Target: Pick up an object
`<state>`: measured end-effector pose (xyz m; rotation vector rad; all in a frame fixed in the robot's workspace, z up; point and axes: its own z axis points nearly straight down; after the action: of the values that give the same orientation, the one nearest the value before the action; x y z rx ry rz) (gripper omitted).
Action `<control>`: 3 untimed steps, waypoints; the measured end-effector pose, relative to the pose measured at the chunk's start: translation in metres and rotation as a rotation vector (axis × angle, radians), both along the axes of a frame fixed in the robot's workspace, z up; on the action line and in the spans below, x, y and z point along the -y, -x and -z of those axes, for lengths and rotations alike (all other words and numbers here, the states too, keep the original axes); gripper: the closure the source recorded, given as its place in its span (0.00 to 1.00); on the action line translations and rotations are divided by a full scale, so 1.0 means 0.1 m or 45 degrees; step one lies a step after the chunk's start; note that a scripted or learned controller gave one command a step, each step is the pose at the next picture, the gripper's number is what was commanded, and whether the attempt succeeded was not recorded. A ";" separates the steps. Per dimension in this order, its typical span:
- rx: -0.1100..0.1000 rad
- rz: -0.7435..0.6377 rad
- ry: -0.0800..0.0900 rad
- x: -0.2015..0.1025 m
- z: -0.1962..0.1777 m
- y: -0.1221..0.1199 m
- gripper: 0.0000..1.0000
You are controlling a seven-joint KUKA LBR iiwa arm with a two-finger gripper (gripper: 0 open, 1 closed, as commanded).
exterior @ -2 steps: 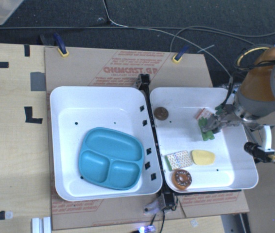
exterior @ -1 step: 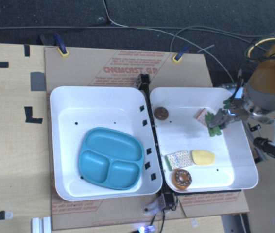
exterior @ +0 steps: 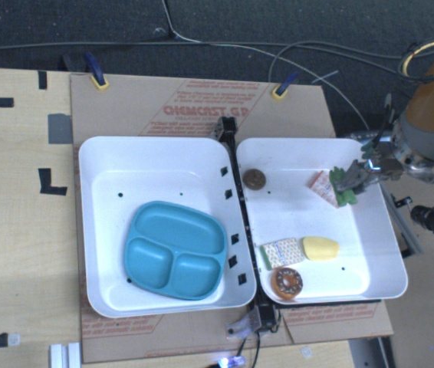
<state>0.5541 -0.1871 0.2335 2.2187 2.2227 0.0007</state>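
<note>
You cannot tell whether the two-finger gripper (exterior: pixel 353 176) is apart or together; its tips blur into a small green object (exterior: pixel 345 196) by the right white bin's (exterior: pixel 378 278) far right wall, just beside a red-and-white packet (exterior: pixel 323 188). The grey arm with its orange band (exterior: pixel 424 113) reaches in from the right, cut off at the edge.
</note>
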 end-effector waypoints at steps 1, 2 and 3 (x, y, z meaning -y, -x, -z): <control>-0.001 -0.007 -0.002 -0.59 -0.07 -0.09 1.00; -0.002 -0.006 -0.002 -1.07 -0.05 -0.31 1.00; -0.002 -0.006 -0.002 -1.59 -0.09 -0.48 1.00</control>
<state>0.6019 -0.0279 0.2428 2.2151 2.2294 0.0004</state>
